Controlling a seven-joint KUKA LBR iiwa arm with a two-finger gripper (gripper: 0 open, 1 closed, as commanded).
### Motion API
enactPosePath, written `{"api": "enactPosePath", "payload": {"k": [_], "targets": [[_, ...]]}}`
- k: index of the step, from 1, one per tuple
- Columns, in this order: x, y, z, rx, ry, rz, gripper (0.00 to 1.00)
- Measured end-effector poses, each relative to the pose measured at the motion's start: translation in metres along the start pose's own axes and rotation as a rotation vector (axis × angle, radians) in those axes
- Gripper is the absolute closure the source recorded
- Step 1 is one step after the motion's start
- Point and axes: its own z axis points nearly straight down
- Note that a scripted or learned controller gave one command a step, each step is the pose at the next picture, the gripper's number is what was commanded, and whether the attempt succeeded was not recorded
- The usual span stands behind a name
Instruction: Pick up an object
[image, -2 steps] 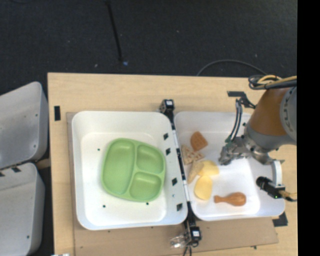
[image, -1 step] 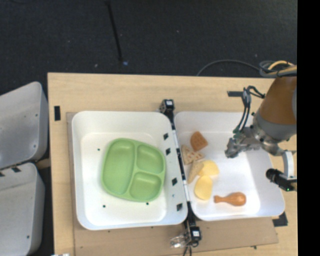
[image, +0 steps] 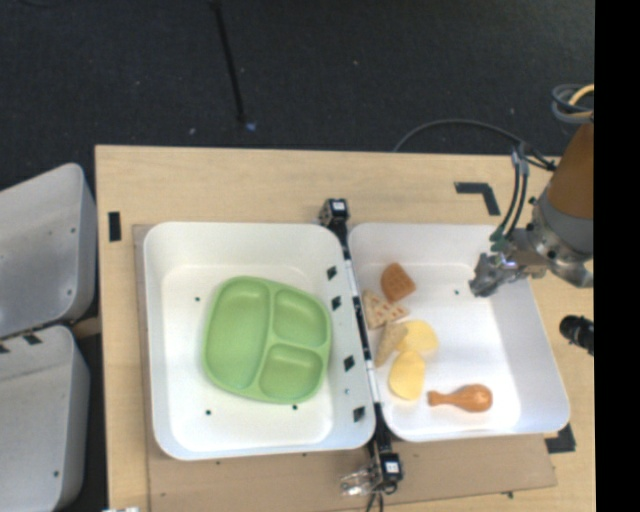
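Here my gripper hovers at the upper right of the right bin; I cannot tell its state. Lower left of it lie a brown piece, crackers, yellow pieces and a drumstick. The left bin holds a green tray.

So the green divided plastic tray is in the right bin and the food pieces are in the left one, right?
Reversed. The camera view shows the green divided plastic tray in the left white bin, and the food pieces in the right white bin.
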Motion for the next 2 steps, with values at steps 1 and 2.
{"api": "enactPosePath", "payload": {"k": [1,2], "targets": [[-0.002,0.002,-0.054,-0.001,0.0,0.0,1.0],[0.046,-0.015,-0.054,0.005,0.002,-0.003,1.0]]}}
